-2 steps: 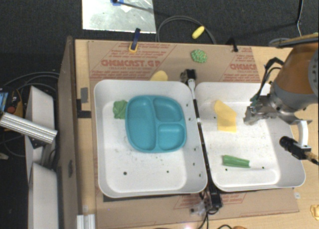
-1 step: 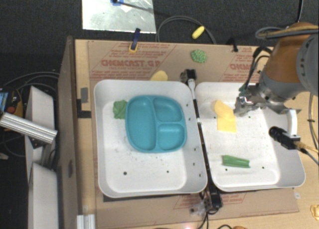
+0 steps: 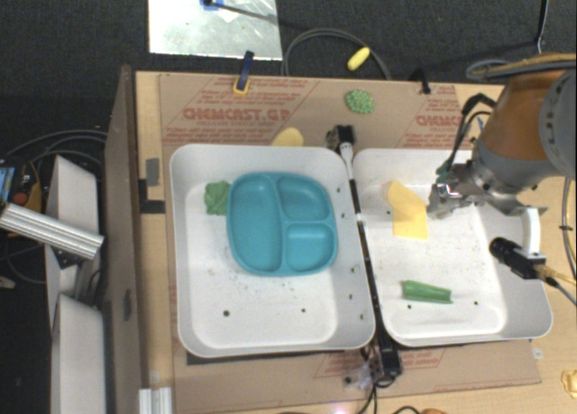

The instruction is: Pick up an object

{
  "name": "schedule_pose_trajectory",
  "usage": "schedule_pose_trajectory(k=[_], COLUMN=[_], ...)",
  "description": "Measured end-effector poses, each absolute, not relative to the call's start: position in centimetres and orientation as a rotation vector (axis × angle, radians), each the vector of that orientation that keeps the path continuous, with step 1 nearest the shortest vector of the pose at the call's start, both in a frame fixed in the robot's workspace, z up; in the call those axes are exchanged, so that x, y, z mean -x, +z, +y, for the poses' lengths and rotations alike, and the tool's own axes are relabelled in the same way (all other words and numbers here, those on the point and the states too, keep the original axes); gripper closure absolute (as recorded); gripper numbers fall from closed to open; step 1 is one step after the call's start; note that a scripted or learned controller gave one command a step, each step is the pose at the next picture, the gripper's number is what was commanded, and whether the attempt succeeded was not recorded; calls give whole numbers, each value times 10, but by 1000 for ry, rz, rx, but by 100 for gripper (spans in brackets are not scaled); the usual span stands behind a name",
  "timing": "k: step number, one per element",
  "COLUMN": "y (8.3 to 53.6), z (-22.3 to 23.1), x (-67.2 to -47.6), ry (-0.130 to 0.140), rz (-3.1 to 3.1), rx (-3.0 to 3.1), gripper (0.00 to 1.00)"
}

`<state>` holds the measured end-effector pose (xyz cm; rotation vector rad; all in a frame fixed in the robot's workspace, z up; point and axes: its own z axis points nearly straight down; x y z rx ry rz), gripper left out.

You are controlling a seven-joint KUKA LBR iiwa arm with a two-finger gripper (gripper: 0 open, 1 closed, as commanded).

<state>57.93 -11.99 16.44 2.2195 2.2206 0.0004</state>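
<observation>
The right bin (image 3: 505, 313) holds a yellow wedge-shaped piece (image 3: 407, 211) near its upper left and a green pepper-like piece (image 3: 425, 291) lower down. My gripper (image 3: 442, 197) hangs over the right bin's upper part, just right of the yellow piece and close to its edge. Nothing shows between it and the yellow piece. The arm's grey body and orange band (image 3: 527, 128) come in from the right. In the left bin (image 3: 194, 313) lies a blue divided plate (image 3: 280, 223) with a small green leafy piece (image 3: 216, 197) at its left rim.
Behind the bins on the cardboard lie a yellow item (image 3: 288, 138) and a green round item (image 3: 360, 101). A black fitting (image 3: 510, 257) sticks over the right bin's right side. A black divider (image 3: 359, 223) runs between the bins.
</observation>
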Motion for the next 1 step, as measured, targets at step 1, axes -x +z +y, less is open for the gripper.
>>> schedule_pose_trajectory(k=[1], y=[174], z=[-81], x=[-583], ry=[3], rz=[2230], rx=[-2212], gripper=[100])
